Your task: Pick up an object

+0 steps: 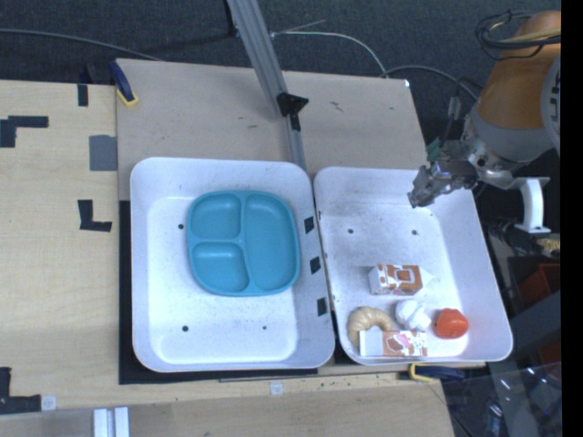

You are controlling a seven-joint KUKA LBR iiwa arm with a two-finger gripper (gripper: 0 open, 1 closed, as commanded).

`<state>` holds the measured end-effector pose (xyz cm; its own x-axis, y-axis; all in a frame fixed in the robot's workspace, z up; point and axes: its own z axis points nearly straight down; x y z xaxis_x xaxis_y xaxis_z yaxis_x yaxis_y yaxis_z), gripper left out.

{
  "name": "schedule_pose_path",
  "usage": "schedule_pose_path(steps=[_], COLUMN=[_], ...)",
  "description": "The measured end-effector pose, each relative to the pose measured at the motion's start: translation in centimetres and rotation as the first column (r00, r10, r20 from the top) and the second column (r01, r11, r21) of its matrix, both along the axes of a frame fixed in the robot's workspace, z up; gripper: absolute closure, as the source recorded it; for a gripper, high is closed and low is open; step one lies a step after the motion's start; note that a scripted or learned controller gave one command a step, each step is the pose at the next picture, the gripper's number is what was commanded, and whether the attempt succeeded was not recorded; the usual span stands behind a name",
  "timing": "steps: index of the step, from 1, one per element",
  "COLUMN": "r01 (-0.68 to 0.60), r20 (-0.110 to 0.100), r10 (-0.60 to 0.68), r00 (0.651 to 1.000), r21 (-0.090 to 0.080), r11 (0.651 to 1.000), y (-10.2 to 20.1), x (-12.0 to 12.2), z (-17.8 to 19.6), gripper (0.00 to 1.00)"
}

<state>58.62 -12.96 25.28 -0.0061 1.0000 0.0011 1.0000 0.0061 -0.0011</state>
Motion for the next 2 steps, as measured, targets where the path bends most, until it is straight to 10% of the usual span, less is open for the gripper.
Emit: schedule_pose_path(steps=[2], r01=[-0.001], r20=[0.001], r10=[0.001], r00=[1.0], r21=[0.0], r11=[1.0], y=[10.2], x=[1.7], z=[-0.8], gripper=[1.0])
